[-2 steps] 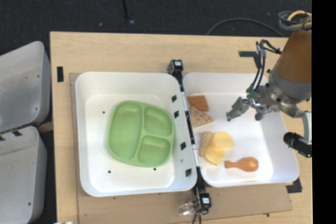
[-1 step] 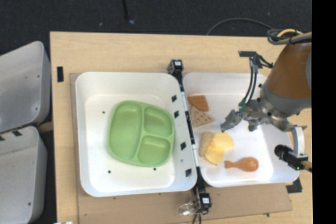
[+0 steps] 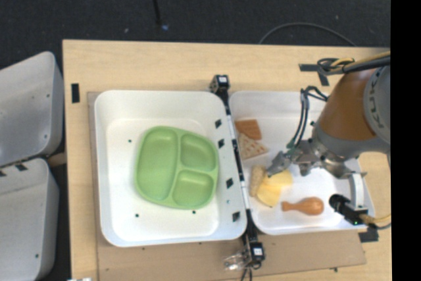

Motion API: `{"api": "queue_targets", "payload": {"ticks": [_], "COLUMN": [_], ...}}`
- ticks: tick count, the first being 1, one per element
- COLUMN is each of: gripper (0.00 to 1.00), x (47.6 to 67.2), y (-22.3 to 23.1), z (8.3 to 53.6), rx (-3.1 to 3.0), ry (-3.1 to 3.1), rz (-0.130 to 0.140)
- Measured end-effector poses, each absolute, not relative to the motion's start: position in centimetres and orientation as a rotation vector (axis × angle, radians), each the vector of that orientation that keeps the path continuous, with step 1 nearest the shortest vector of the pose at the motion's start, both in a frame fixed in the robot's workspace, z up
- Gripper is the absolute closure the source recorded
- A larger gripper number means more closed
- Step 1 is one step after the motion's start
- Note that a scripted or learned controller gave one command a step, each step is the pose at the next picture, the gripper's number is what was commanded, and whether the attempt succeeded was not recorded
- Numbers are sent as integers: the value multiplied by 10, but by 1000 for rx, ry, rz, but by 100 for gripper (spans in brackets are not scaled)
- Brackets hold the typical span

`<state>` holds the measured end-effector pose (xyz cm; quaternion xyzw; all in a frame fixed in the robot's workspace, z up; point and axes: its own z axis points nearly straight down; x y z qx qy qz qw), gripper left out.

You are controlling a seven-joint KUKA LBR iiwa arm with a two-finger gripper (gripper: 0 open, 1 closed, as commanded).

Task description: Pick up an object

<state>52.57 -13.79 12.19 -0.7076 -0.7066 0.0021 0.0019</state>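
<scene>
The right bin [image 3: 276,102] holds several food pieces. An orange-brown slice [image 3: 248,128] and a speckled cracker [image 3: 253,149] lie near its left wall. A yellow rounded piece [image 3: 274,189] sits lower down, with a tan chunk [image 3: 256,178] touching its left side. A brown drumstick [image 3: 304,206] lies near the front wall. My gripper [image 3: 285,162] reaches in from the right and hangs just over the upper edge of the yellow piece. I see nothing held in it.
The left bin [image 3: 112,220] carries a green divided plate [image 3: 176,168]. A row of black clips [image 3: 231,161] runs along the wall between the bins. The arm's orange band and wrist [image 3: 348,108] cover the right bin's right side.
</scene>
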Motion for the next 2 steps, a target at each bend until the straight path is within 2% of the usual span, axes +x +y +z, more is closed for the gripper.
{"api": "queue_targets", "payload": {"ticks": [1,2], "gripper": [100,100], "x": [527,526], "y": [-139,-137], "z": [136,199], "rx": [-2231,-2222], "ry": [-2214,-2228], "rz": [-2,-4]}}
